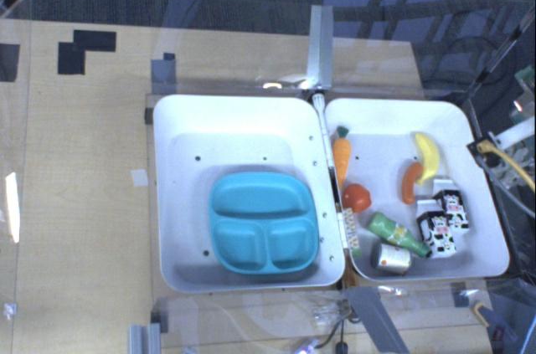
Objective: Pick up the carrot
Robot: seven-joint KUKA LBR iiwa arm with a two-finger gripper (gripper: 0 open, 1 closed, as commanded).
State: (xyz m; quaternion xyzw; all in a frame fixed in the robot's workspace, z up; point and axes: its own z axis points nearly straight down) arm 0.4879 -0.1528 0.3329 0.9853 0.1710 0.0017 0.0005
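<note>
The carrot [342, 157] is orange with a small green top pointing to the back. It lies lengthwise in the right bin [381, 116], close against that bin's left wall. A red tomato [357, 197] sits just in front of its tip, nearly touching it. Nothing covers the carrot.
Also in the right bin are a yellow banana [428, 155], an orange-red piece [409, 182], a green bottle [397, 233], a metal can [391, 258] and two cow-patterned cartons [444, 223]. The left bin [180, 177] holds a blue divided plate [264, 221]. Cables and hardware [507, 156] crowd the right edge.
</note>
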